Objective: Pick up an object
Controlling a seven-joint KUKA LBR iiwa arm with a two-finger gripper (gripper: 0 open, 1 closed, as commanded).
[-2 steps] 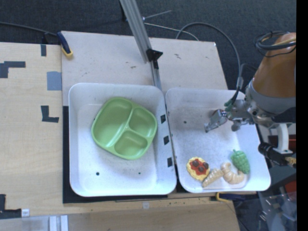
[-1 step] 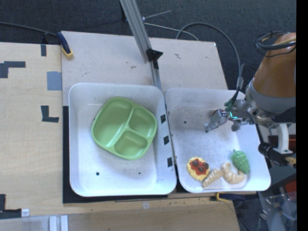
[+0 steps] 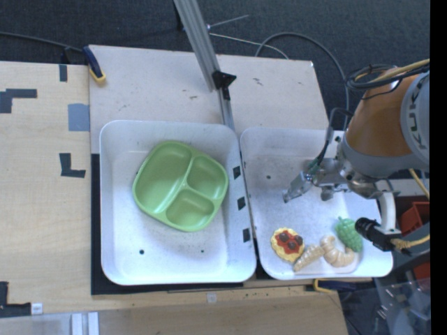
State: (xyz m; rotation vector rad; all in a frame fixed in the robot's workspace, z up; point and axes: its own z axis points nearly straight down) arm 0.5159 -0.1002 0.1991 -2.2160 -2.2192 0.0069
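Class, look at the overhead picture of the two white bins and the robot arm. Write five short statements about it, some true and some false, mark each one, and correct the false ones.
1. The green plastic divided plate lies in the left white bin. True.
2. The round toy pizza with red topping lies on the green plate. False: it lies in the right white bin, near its front edge.
3. The gripper hangs over the right bin. True.
4. The green leafy toy vegetable is between the gripper's fingers. False: it lies on the bin floor, apart from the gripper.
5. The beige toy pastry lies beside the pizza. True.
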